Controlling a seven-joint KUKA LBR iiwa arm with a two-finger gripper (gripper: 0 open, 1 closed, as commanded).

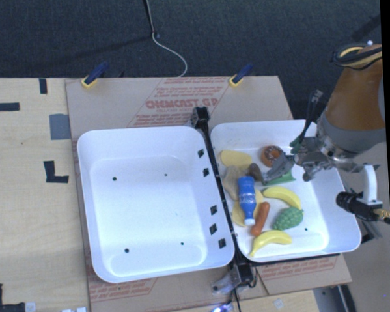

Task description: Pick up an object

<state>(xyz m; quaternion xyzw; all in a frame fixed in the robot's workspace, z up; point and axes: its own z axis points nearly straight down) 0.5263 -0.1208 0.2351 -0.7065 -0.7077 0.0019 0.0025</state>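
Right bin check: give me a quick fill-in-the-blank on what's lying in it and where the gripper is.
1. The blue bottle lies in the ____ bin.
2. The carrot beside the bottle is coloured ____.
3. The gripper hangs over the ____ bin.
4. The two bananas are coloured ____.

Missing words: right; orange; right; yellow

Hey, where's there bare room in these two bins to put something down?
The left bin offers a bare floor wall to wall. In the right bin, toys crowd the half next to the divider: blue bottle, bananas. A bare strip runs along its far-right wall.
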